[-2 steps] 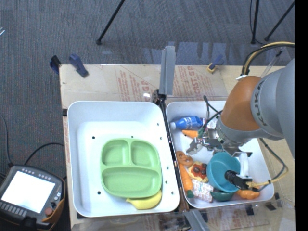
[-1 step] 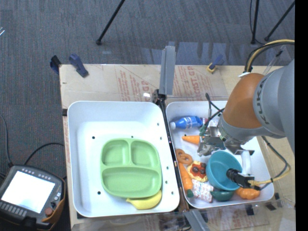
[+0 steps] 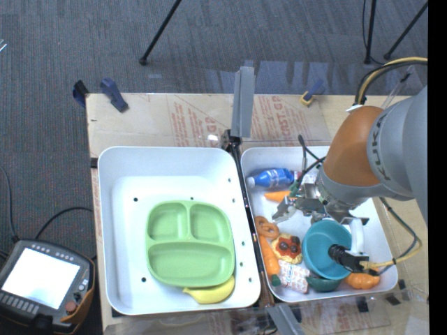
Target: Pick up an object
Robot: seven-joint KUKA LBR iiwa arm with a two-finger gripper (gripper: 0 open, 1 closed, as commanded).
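Camera view has my arm point(image 3: 370, 152) reaching from the right over the right bin point(image 3: 387, 239), gripper point(image 3: 297, 204) low beside the blue bottle point(image 3: 274, 178); my wrist hides its grip.

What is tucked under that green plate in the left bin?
A yellow banana pokes out from under the front edge of the green divided plate. How far it reaches underneath is covered by the plate.
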